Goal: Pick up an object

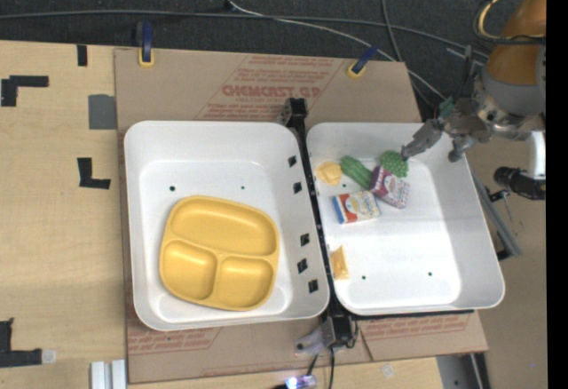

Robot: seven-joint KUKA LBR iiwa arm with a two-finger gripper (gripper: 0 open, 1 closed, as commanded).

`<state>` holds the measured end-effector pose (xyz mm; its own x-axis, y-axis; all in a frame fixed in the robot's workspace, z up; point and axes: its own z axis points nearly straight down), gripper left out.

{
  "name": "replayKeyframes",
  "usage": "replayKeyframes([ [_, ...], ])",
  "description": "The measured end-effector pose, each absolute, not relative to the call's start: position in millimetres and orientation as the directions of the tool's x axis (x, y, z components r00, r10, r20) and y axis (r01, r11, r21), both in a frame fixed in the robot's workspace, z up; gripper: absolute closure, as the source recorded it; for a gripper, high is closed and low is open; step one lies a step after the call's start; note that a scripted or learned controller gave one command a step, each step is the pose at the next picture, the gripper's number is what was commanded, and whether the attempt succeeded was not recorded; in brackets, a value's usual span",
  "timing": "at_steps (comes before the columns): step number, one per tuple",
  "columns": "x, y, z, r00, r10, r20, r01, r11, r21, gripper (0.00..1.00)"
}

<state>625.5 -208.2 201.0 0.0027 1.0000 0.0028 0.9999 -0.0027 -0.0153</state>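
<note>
Partly arm-hidden fingers (pixel 432 140); state unclear

Two shallow white bins sit side by side on a cardboard sheet (pixel 266 85) printed with red lettering, which lies on a pale wooden bench (pixel 53 201). The left bin (pixel 142 201) holds a yellow compartment tray (pixel 219 252), divided into one large section and two smaller ones, lying towards the bin's near side. A row of black clips (pixel 304 241) runs along the seam between the bins. Black tape marks (pixel 87 172) dot the bench at left. Dark cables (pixel 266 12) trail across the black backdrop beyond the bench.
</note>
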Motion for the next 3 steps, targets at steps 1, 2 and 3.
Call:
replayKeyframes([
  [1,628.8,-207.7,210.2,-0.001,1.000,0.000,1.000,0.001,-0.001,0.00],
  [2,638.1,-204.9,155.0,-0.003,1.000,0.000,1.000,0.003,-0.005,0.00],
  [3,644.5,-207.2,97.0,0.000,1.000,-0.004,1.000,0.000,0.009,0.00],
])
